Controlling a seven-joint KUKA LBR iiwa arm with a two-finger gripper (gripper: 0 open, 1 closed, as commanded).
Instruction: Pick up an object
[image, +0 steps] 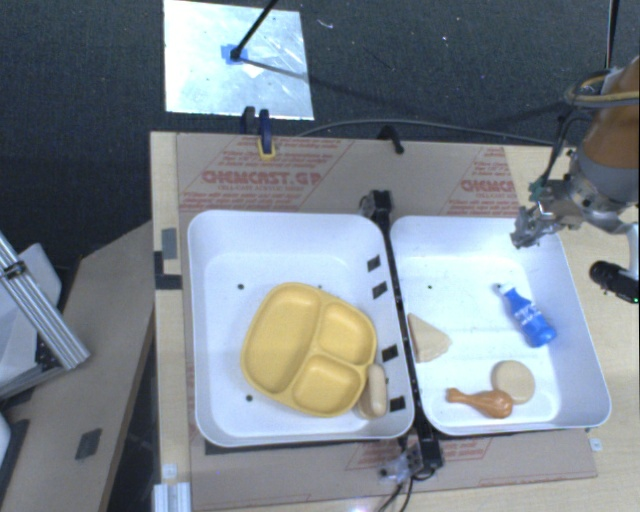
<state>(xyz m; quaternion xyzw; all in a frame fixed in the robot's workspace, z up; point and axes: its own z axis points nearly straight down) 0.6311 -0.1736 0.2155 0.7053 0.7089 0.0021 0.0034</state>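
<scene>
Tray (300, 345) in left bin (290, 235), bottle (527, 317) in right bin (470, 250)

Two white bins (300, 235) are seen, one yellow tray (310, 350), one blue bottle (527, 317), and perhaps four food pieces (429, 338).

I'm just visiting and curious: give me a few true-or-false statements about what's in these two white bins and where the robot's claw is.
1. The yellow divided tray lies in the left bin. True.
2. The blue bottle sits inside the yellow tray. False: it lies in the right bin.
3. The gripper is above the right bin's far right corner. True.
4. The chicken drumstick is in the left bin. False: it lies near the right bin's front edge.
5. A triangular wedge lies in the right bin. True.
</scene>
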